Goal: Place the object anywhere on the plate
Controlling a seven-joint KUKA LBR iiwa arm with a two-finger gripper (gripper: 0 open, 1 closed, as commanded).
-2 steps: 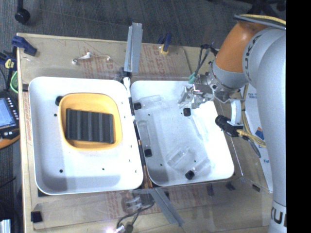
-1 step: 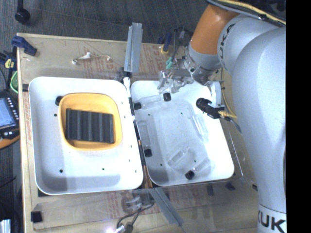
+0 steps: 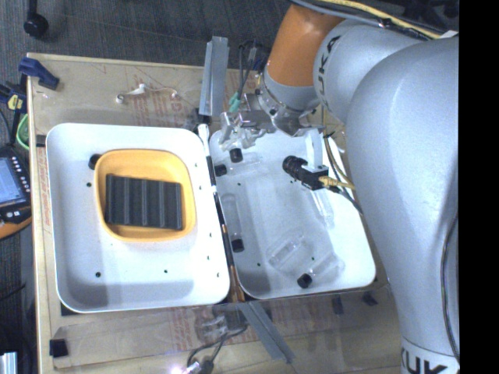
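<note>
A yellow square plate (image 3: pixel 143 161) lies in the left white bin (image 3: pixel 70 279). On it rests a dark grey ridged block (image 3: pixel 145 202), flat and a little towards the plate's near side. My gripper (image 3: pixel 231 134) hangs over the far left corner of the right bin (image 3: pixel 355 275), just right of the divider between the bins. It is well apart from the plate and the block, and I see nothing in it.
Clear plastic pieces (image 3: pixel 292 255) lie in the near part of the right bin, with another clear piece (image 3: pixel 321 205) along its right side. The big grey arm (image 3: pixel 390 131) covers the right of the bench. Metal brackets (image 3: pixel 213 76) stand behind the bins.
</note>
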